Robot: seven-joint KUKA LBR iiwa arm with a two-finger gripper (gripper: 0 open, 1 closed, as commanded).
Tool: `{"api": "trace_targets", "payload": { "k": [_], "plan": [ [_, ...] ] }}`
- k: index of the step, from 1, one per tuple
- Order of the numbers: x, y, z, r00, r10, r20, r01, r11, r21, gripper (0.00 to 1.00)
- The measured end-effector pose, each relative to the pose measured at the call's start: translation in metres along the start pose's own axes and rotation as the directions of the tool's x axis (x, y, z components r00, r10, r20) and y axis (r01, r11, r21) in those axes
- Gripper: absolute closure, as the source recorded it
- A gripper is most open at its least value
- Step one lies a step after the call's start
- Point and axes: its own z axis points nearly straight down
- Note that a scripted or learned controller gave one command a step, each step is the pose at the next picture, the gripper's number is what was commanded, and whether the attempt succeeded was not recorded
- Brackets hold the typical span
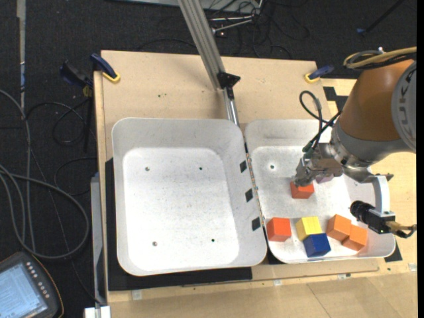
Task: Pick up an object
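Camera view from my station, reading left to right and placing everything against the right bin (265, 138). Far left of it, at the bottom corner, I see a screen device (23, 290) on the dark floor; its display is too small for me to read. Closer in, the desk (165, 78) carries a blue and yellow clamp (106, 68) at its far left corner. Touching the right bin's left rim sits the left bin (179, 194), its white floor speckled. A grey metal pole (202, 32) slants down to the seam between the two bins, at the far side.

Inside the right bin, along its near edge, I count an orange cube (279, 228), then a yellow cube (308, 227) touching a blue cube (317, 244), then two orange blocks (348, 232) pressed together by the near right corner. Nearer the bin's middle lies a red-orange cube (302, 190), apart from that row. The hand (310, 175) sits directly on top of this cube, fingers pointing down at it; I cannot tell how far apart they stand or whether they have hold of it. The orange-banded arm (377, 111) covers the bin's right side, with a partial "KU" in grey lettering at the frame edge.
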Motion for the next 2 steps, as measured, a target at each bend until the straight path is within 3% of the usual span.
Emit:
{"api": "trace_targets", "payload": {
  "k": [2],
  "plan": [
    [0.121, -0.011, 0.007, 1.0, -0.003, 0.0, 0.003, 1.0, -0.001, 1.0]
  ]
}}
